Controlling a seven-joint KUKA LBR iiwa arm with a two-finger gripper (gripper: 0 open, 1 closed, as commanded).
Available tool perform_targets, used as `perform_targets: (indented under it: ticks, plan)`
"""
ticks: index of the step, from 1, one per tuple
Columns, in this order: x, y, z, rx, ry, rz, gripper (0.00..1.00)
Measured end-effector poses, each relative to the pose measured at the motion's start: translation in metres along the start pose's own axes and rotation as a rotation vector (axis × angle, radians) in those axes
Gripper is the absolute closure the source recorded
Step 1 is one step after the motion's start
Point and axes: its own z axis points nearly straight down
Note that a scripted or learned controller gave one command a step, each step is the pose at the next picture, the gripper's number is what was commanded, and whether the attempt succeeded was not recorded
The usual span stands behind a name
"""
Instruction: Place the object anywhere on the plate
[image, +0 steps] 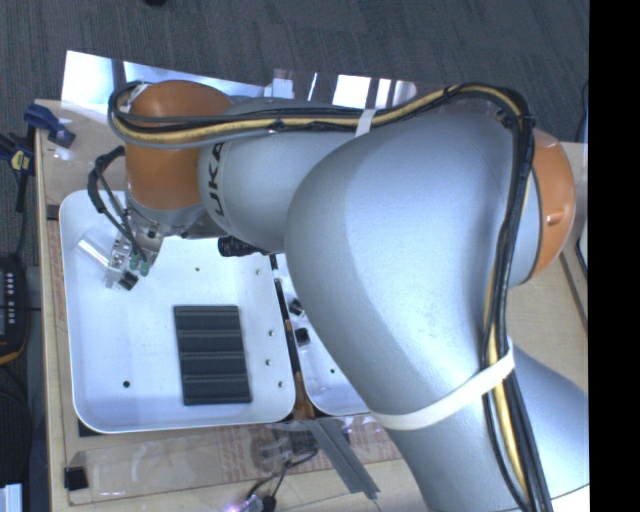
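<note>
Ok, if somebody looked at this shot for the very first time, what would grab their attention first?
The big grey arm would, since it sweeps in from the right and covers most of the right bin. Next comes its orange band at upper left, with the gripper hanging below it over the far left part of the left bin. Then the dark ribbed rectangular plate lying flat in that bin's near middle.

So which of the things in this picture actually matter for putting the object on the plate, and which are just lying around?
Part of the job:
- gripper, over the upper left of the left bin
- dark ribbed slab in that bin, possibly the plate

Just lying about:
- right bin, largely hidden by the arm
- blue clamp at the bench's top left corner
- cables below the bins
</note>
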Motion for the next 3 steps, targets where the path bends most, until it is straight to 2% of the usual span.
perform_targets:
  ticks: [1,2,3]
  plan:
    - [0.082,-0.064,-0.001,-0.006,-0.001,-0.087,1.00]
    - [0.111,-0.125,-0.002,-0.011,-0.008,-0.157,1.00]
    - [0.140,-0.085,-0.001,-0.010,-0.002,0.248,1.00]
